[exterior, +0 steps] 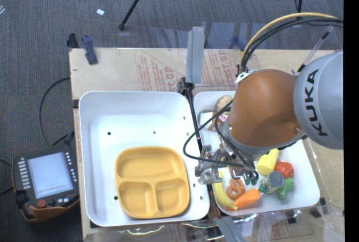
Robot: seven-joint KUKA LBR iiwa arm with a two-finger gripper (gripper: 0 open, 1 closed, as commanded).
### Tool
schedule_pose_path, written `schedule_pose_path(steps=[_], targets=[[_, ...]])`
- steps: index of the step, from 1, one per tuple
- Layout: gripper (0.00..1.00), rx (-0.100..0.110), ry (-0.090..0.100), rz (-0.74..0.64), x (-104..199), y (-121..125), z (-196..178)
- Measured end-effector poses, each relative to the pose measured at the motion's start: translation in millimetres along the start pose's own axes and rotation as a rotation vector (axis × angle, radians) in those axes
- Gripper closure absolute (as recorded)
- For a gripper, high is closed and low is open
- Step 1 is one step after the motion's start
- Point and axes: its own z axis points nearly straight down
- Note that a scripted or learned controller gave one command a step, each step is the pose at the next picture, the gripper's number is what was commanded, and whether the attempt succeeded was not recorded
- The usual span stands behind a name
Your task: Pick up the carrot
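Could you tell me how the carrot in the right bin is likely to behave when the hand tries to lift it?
The carrot looks like a moulded toy, so probably stiff and light. Its tapered, rounded body seems apt to roll or slip from a pinch. It lies close among the banana, a pretzel and green toy food, so neighbours may get nudged.

Orange carrot [247, 198], yellow tray [151, 182], 2 white bins [101, 123], orange-banded grey arm [269, 109].
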Motion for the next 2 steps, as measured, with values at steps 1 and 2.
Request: schedule_pose_path(steps=[1,2], targets=[[1.0,0.002,-0.001,0.623,-10.6,28.3,5.4],[1.0,0.004,0.004,0.585,-83.5,78.2,56.4]])
